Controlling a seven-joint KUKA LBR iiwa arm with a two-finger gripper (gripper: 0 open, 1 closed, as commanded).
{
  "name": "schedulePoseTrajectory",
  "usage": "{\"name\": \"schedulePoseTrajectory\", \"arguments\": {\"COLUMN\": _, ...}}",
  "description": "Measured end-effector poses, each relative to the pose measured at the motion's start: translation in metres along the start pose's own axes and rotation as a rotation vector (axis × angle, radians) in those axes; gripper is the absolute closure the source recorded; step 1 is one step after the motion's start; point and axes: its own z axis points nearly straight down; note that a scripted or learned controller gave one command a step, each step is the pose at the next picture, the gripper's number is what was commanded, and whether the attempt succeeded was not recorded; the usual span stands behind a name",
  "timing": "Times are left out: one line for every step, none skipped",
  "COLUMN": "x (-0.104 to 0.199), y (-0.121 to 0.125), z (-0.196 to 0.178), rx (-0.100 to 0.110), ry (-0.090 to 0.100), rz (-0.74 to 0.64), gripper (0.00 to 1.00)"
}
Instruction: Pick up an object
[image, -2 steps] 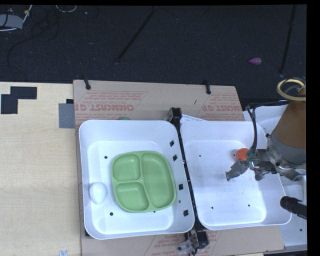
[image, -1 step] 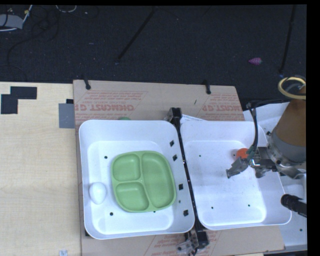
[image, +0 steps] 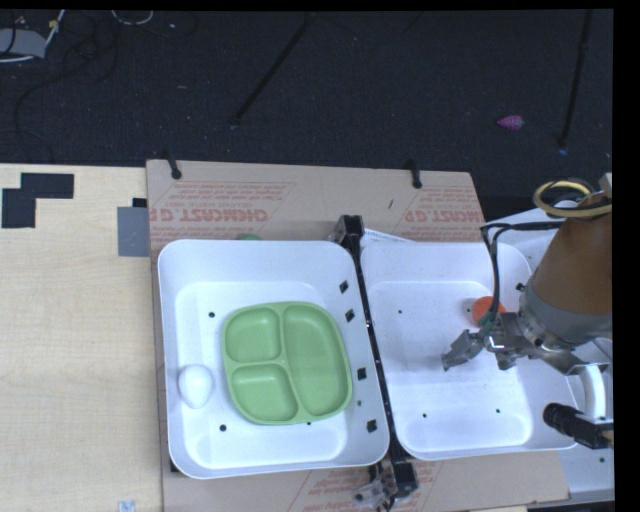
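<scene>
In the right bin (image: 440, 440), a small orange-red object (image: 482, 305) lies near the far right side, partly hidden by the arm. My gripper (image: 477, 360) hangs just in front of it, over the bin floor. It is open, with bare white floor showing between its two fingertips. A green divided plate (image: 287, 360) fills the middle of the left bin (image: 190, 270). A small white egg-shaped object (image: 196, 384) rests against the plate's left edge.
A black divider (image: 365, 340) runs between the two bins. The grey arm with its orange band (image: 580, 270) covers the right bin's right wall. Cardboard (image: 300, 205) lies under the bins, with wooden bench to the left.
</scene>
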Motion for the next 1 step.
{"name": "schedulePoseTrajectory", "arguments": {"x": 0.0103, "y": 0.0037, "z": 0.0546, "rx": -0.001, "ry": 0.001, "rz": 0.0, "gripper": 0.0}}
